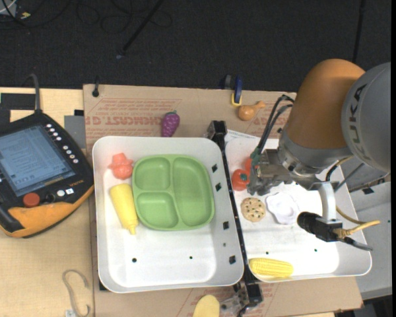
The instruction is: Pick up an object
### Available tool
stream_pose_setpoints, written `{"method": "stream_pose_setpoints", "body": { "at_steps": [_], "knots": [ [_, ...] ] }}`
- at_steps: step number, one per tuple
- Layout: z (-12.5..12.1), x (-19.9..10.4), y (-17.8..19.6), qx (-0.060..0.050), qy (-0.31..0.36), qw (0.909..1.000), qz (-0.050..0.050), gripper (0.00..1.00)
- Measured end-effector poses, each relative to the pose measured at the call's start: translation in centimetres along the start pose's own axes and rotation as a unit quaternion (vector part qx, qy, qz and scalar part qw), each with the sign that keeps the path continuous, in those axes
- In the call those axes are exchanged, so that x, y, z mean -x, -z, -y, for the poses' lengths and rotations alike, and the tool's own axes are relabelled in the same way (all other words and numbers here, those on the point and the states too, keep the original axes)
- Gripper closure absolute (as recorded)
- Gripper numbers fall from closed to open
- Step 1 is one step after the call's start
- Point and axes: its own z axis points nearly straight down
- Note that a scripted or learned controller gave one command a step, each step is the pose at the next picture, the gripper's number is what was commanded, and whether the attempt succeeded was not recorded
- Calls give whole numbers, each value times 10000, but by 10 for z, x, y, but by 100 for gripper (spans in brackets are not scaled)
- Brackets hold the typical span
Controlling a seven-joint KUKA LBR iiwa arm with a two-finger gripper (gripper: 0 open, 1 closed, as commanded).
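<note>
The arm reaches over the right bin [317,264], and my gripper [259,182] hangs low near its left wall. Just left of the gripper lies a small red-orange toy [239,178], close to it or touching; I cannot tell which. A round brown cookie [253,209] sits just below the gripper, with a white crumpled object [283,206] to its right. A yellow corn cob [271,267] rests at the bin's front edge.
The left bin [158,263] holds a green divided plate [173,192], a pink-red toy [120,166] and a yellow bottle [124,206]. Outside the bins lie a purple grape bunch [170,122], an orange gourd [249,110], a yellow fruit [206,304] and a control pendant [33,170].
</note>
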Motion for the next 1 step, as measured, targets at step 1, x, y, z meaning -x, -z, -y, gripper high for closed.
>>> {"method": "stream_pose_setpoints", "body": {
  "at_steps": [1],
  "knots": [
    [37,-46,-13,-14,-2,10000,4,100]
  ]
}}
